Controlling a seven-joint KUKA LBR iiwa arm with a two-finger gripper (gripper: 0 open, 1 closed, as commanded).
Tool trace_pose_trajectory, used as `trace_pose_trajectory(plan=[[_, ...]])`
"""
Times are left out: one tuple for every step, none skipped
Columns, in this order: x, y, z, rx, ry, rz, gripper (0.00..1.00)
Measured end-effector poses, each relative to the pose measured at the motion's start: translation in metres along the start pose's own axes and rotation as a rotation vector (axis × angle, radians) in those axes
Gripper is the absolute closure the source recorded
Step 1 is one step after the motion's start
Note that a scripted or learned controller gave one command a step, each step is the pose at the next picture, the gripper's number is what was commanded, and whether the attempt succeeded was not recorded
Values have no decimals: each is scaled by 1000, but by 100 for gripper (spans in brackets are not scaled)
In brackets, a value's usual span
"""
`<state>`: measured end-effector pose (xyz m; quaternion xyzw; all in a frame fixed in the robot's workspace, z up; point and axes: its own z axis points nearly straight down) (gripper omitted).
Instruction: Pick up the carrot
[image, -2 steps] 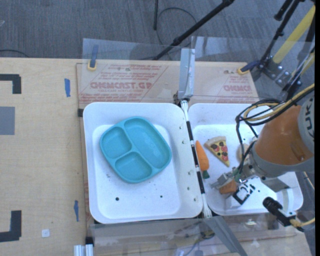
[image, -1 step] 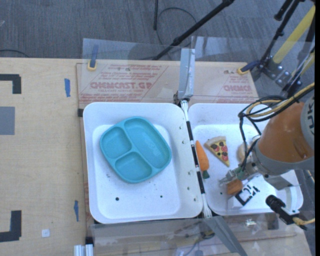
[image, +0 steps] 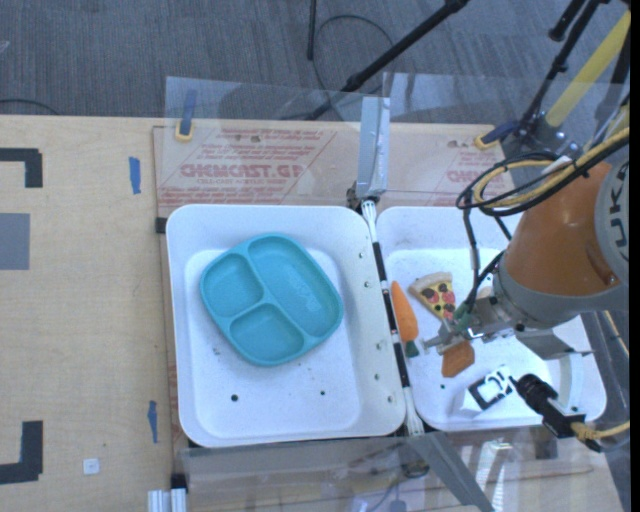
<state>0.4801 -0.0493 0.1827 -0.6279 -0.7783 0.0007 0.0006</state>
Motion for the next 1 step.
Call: trace_pose_trajectory(plan=[[88, 18, 0, 1, -1, 285, 100]])
